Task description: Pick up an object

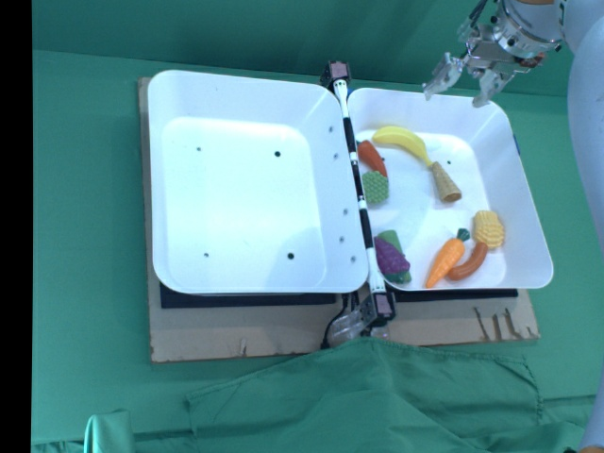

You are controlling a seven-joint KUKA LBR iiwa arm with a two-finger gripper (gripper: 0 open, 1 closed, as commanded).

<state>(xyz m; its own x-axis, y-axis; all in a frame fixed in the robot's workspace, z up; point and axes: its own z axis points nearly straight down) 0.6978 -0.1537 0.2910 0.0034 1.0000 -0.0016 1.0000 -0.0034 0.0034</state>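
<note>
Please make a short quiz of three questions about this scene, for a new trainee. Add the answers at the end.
1. True or false: the banana lies in the right bin.
2. Which toy touches the sausage: A) carrot B) cone C) grapes?
3. Fill in: the gripper hangs over the right bin's ____ rim.

Key: 1 true; 2 A; 3 far.
</note>
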